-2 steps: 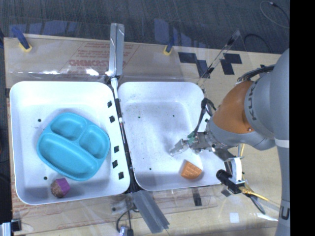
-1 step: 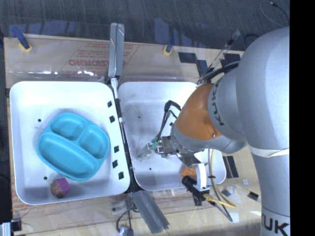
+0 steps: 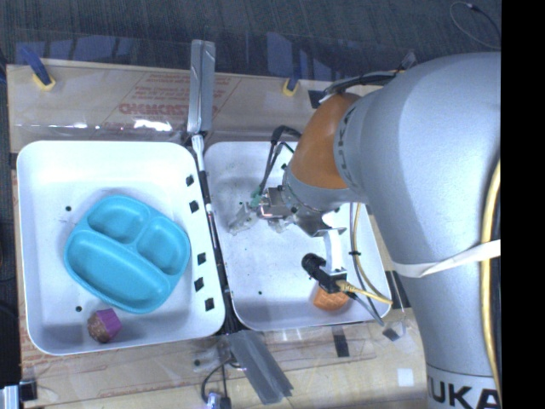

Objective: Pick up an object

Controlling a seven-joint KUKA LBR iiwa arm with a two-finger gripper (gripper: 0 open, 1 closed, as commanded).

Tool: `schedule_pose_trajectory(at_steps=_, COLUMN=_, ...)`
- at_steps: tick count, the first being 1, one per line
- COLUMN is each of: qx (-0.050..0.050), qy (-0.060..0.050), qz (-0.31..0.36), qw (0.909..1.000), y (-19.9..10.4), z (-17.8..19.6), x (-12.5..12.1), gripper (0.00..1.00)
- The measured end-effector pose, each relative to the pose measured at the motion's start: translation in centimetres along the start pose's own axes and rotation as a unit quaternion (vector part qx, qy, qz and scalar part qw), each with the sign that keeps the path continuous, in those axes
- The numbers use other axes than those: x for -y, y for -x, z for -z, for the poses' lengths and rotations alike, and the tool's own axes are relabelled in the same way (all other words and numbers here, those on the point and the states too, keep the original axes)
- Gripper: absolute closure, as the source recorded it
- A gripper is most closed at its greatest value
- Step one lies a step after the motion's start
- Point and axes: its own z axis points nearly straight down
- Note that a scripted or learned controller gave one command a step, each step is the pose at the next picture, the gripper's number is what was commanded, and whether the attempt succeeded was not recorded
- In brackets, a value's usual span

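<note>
An orange-brown rounded object (image 3: 329, 301) lies near the front right corner of the right bin (image 3: 255, 305), partly covered from above by the arm's hardware. My gripper (image 3: 241, 220) is low over the left part of the right bin's floor, pointing left, well apart from the orange object. I see nothing held at its tip. In the left bin (image 3: 34, 228) a small purple and brown object (image 3: 104, 325) sits in the front left corner, just in front of a blue divided plate (image 3: 128, 251).
The grey arm with its orange band (image 3: 319, 152) covers the right side of the right bin. A ridge with black clips (image 3: 204, 245) separates the two bins. The blue plate takes up most of the left bin's floor.
</note>
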Motion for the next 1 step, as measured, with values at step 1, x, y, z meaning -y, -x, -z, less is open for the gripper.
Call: schedule_pose_trajectory(at_steps=1, qx=0.000, qy=-0.001, qz=0.000, qw=1.0000, y=0.69, z=-0.05, x=9.51, gripper=0.00)
